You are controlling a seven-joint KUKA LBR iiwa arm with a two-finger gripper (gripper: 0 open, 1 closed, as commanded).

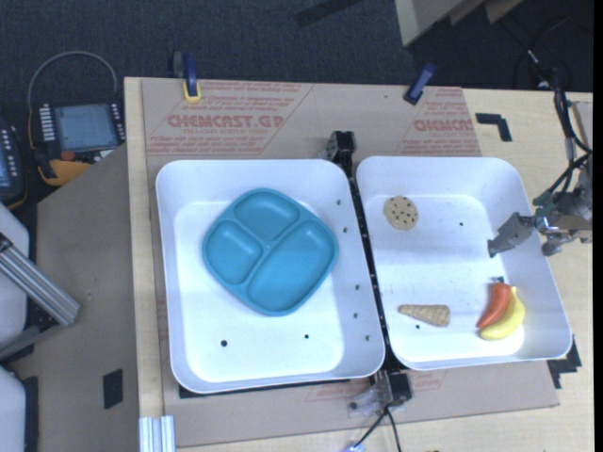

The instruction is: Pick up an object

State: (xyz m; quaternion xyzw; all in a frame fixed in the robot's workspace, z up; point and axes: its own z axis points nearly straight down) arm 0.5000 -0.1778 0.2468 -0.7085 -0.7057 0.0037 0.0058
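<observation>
The right bin holds a round chocolate-chip cookie near its back left. A tan wedge-shaped cracker lies near its front. A red pepper rests against a yellow banana in the front right corner. My gripper hangs over the bin's right side, behind the pepper and banana and apart from them. Nothing shows in its grasp.
In the left bin a blue divided plate lies near the middle. A black clamp sits at the back between the two bins. Cables hang at the far right above the gripper.
</observation>
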